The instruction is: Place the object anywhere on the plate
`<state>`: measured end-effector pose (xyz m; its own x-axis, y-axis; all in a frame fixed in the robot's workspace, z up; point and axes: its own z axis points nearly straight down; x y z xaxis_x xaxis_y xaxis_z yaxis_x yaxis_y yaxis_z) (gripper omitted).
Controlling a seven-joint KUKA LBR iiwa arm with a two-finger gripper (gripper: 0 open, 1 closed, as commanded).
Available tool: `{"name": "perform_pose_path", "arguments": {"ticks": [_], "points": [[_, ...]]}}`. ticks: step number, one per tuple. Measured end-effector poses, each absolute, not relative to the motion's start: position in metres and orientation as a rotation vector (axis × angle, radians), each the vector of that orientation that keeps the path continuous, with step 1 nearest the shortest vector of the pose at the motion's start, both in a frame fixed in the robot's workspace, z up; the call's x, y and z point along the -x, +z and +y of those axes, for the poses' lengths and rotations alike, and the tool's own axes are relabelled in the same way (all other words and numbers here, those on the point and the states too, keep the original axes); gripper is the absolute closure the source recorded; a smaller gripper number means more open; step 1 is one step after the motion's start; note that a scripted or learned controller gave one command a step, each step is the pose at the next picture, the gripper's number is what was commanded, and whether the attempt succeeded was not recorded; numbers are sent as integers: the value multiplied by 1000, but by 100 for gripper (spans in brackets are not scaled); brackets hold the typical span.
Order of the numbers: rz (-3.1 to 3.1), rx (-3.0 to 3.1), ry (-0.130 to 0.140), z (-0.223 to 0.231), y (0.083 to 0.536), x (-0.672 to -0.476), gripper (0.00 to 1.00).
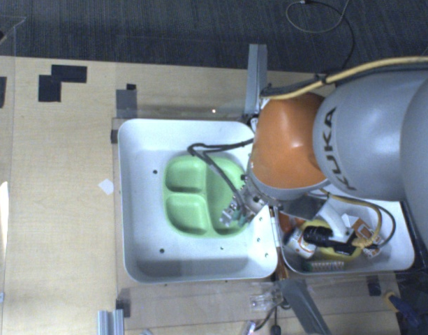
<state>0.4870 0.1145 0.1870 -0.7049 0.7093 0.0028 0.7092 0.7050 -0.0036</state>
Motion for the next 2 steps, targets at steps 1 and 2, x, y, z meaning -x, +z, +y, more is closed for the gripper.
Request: {"name": "perform_pose_path", "arguments": {"ticks": [1, 2], "points": [[-3046, 776, -2, 99, 226, -489, 100], [-3022, 862, 0, 54, 227, -659, 100]]}}
